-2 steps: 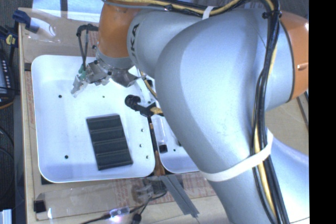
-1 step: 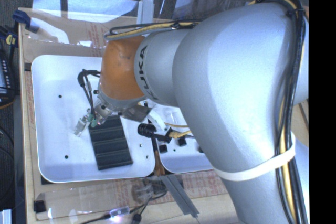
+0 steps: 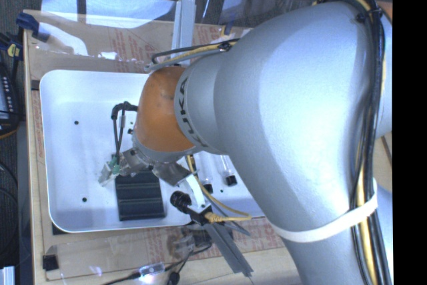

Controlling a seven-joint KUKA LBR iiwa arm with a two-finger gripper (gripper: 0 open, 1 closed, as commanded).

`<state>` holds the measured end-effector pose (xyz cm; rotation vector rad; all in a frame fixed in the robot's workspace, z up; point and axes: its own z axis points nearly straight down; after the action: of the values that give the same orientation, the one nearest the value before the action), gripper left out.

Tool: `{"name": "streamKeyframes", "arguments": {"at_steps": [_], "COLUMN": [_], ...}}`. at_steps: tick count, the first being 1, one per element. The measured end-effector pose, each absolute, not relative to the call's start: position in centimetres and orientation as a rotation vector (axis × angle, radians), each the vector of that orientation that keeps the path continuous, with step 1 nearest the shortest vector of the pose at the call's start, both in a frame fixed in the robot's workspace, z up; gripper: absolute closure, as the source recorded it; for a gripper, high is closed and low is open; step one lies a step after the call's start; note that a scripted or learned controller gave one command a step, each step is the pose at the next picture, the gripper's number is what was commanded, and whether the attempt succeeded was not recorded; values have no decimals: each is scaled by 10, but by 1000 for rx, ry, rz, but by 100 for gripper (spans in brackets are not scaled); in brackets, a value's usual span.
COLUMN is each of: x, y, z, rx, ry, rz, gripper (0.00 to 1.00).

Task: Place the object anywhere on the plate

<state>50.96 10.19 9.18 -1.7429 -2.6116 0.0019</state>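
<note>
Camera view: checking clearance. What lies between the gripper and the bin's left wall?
Bare white bin floor, save one small dark hole, between gripper and left wall.

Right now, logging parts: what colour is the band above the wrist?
Orange band, clearest in the camera view.

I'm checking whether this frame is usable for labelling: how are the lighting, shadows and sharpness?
Camera view: even, bright light; the left bin is near overexposed, with soft shadow under the arm. The arm looms large and slightly soft, with a sheen on its grey shell. The gripper area is dim and cluttered.
</note>
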Motion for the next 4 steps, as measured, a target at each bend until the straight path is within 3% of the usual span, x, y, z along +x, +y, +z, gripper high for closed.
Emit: {"name": "streamKeyframes", "arguments": {"at_steps": [1,2,3,4], "x": [552,490,544,557], "y": [158,125,121,102], "z": [92,96,146,100], "rx": [-1238,-1721,-2306,-2691], "ry": [-2884,-2638,-2128,-1609], "rz": [3,-13,4,10], "gripper": [100,100,100,100]}}
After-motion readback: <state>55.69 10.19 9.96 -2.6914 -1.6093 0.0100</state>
